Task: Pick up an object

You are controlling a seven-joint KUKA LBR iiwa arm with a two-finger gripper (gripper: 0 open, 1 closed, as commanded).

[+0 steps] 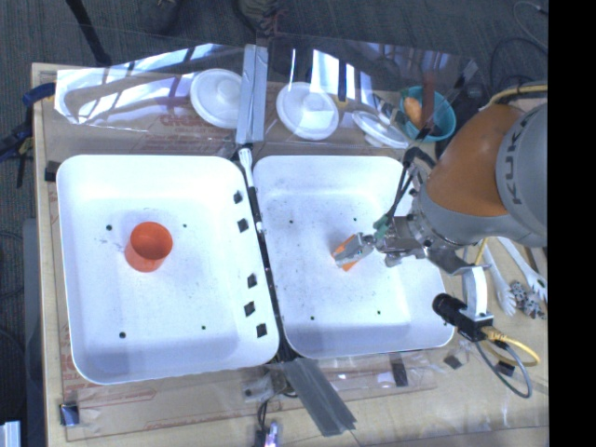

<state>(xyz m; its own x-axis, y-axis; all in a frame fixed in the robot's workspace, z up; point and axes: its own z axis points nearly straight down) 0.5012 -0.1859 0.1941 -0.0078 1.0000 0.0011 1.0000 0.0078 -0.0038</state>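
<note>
Arm: grey KUKA arm with orange band (475, 170), reaching in from right of frame over right shallow white bin (307, 338).
Gripper: two-finger gripper (365, 244) low over right bin, centre-right; fingers closed partway around small orange-and-grey object (348, 250), which sits between them.
Object position: mid-bin, well apart from all four walls; open floor left and below.
Left bin: left shallow white bin (84, 343), orange plastic cup (149, 246) upright, left of centre, apart from walls.
Divider: bin edges touching at frame centre.
</note>
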